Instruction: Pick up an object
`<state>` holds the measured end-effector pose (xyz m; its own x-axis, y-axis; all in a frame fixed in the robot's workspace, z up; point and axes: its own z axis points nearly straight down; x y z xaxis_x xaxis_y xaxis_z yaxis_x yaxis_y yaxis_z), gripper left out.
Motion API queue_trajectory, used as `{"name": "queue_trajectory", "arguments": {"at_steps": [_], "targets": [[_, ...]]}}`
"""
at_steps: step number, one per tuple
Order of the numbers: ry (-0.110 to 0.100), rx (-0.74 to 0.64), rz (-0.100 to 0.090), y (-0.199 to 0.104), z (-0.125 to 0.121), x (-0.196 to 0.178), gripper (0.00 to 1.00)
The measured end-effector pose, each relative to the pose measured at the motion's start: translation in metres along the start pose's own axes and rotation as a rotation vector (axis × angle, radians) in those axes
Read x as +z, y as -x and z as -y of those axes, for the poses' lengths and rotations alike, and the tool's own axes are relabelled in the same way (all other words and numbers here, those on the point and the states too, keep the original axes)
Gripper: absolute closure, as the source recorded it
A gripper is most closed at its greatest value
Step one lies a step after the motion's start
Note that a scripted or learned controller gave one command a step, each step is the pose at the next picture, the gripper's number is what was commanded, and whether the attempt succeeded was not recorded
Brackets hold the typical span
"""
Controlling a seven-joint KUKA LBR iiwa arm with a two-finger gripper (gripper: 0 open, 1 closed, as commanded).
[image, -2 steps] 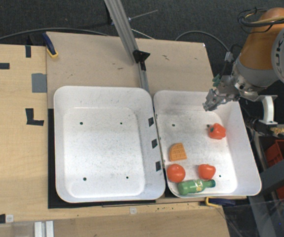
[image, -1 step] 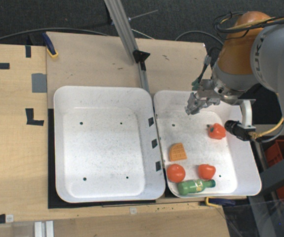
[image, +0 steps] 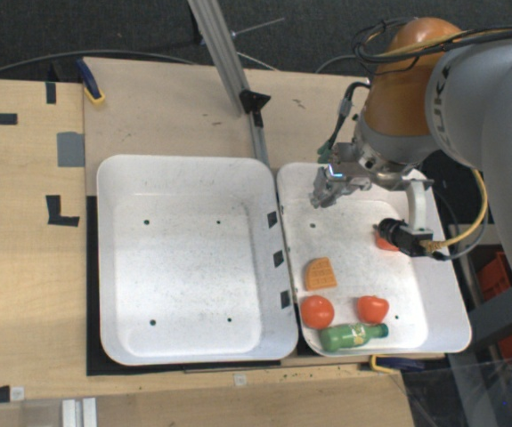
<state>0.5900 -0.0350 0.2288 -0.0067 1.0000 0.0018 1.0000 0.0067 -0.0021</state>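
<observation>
Two shallow white plastic bins are seen side by side on a pale wooden bench [image: 24, 265]. The left bin [image: 184, 256] is marked by a few small dark dots on its speckled floor. The right bin [image: 416, 327] is occupied by four loose items, all gathered toward its near end: one orange waffle-textured square piece [image: 321, 274], two round red tomato-like pieces, one [image: 317, 311] just below the waffle and the other [image: 373, 309] to its right, and one green plastic bottle [image: 353, 334] laid on its side against the near wall, just under both red pieces. A further small red thing [image: 386, 239] is partly hidden behind a black fitting on the arm, and what it is cannot be told. No writing can be read on the bottle or elsewhere. The grey two-finger gripper [image: 327, 191] is held over the far end of the right bin, well apart from the four items; whether its fingers are spread or closed cannot be told, and nothing is seen between them.
</observation>
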Motion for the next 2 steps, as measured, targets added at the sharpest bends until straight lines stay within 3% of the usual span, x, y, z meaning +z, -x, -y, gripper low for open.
{"name": "queue_trajectory", "arguments": {"at_steps": [2], "targets": [[-0.002,0.0,0.001,-0.109,0.0,0.015,1.0]]}}
